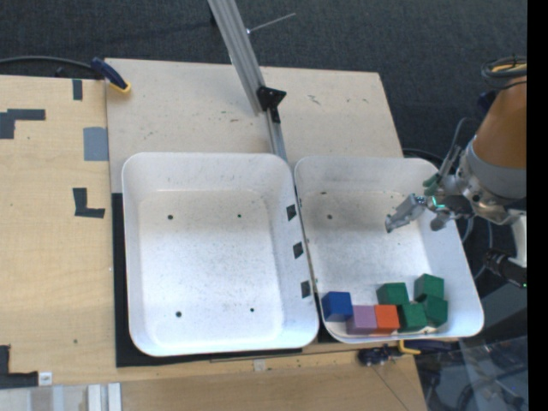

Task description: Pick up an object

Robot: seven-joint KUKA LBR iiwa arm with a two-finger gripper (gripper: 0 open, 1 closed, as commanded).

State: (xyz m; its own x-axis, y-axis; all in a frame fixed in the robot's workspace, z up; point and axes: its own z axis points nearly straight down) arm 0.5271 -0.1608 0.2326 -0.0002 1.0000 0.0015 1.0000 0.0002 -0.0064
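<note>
The jaws [414, 212] hang over the middle of the right bin [360, 187], carrying nothing, and whether they stand apart or together I cannot tell, since the metal tips blur against the white floor. They sit well apart from the things to be picked, which crowd the bin's near edge: a blue block [337, 305], a purple block [365, 318], an orange block [387, 317] and a cluster of green blocks [418, 301]. My guess is the slanted floor lets them slide into that corner. They look like small hard cubes with matte faces and square edges, packed touching, leaving little room for a finger between. The left bin [210, 255] is smooth speckled plastic with rounded corners, resting on a pale wooden tabletop [51, 255].
</note>
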